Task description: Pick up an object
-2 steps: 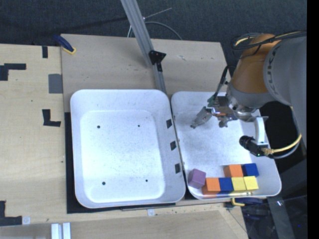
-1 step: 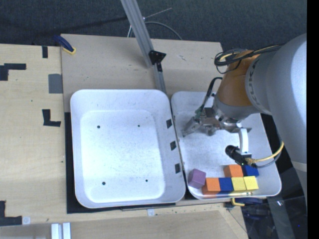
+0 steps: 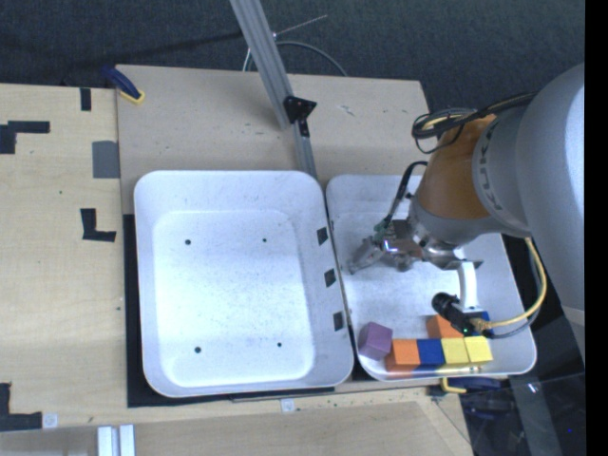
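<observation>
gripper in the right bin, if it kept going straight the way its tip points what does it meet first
The gripper points toward the picture's left, low over the right bin. That bin's bare floor, then the wall shared with the left bin, likely comes first. The purple block sits well aside. Depth is uncertain.

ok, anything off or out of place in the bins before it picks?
Nothing stands out. The blocks, purple, orange, blue and yellow, sit bunched along the right bin's near edge, none spilled outside. The gripper hangs over bare bin floor, away from them.
</observation>
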`<state>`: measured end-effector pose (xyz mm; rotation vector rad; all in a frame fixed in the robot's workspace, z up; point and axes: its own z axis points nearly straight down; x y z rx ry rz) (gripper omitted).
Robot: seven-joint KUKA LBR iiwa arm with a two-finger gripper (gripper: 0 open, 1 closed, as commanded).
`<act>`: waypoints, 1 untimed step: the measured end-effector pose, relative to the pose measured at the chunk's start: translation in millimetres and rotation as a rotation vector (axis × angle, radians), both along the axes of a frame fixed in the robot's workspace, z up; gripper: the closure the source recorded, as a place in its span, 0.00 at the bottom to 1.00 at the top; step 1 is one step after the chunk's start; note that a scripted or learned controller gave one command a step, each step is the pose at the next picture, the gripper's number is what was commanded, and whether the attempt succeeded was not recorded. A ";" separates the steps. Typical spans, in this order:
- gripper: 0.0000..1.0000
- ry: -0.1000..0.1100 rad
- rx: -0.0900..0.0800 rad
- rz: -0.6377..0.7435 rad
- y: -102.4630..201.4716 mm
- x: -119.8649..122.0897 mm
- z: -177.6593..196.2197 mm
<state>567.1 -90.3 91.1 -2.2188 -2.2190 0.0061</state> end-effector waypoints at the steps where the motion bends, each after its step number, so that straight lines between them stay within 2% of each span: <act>1: 0.00 -0.001 0.000 0.000 -1.2 -21.4 0.3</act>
